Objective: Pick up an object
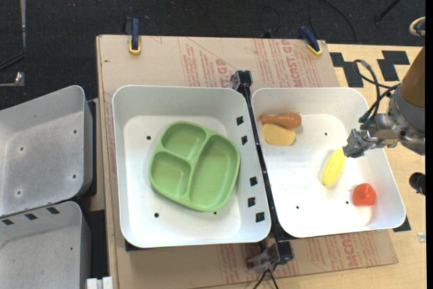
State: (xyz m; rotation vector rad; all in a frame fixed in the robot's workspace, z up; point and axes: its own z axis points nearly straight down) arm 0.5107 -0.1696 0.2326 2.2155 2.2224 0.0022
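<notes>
I am counting two white bins on the bench: a left bin (135, 112) and a right bin (304, 213). The left bin is carrying one thing, a green divided plate (194, 166) with three compartments, lying flat near the middle. The right bin is carrying four small things: a yellow corn cob (332, 168), a red tomato-like piece (364, 195), a pale yellow lump (279, 136), and an orange-brown drumstick shape (282, 120).

The corn cob is looking short and bright yellow, lying at a slant in the right half of its bin, its upper end pointing toward the arm. The red piece is sitting near the bin's lower right corner, apart from the cob. The pale lump and the drumstick shape are touching each other near the divider at the bin's upper left.

I am watching the gripper (354, 147) reaching in from the right, its tip sitting just at the cob's upper end. Whether the pincer is spread or closed, I cannot tell from this angle, nor whether it has hold of anything.
</notes>
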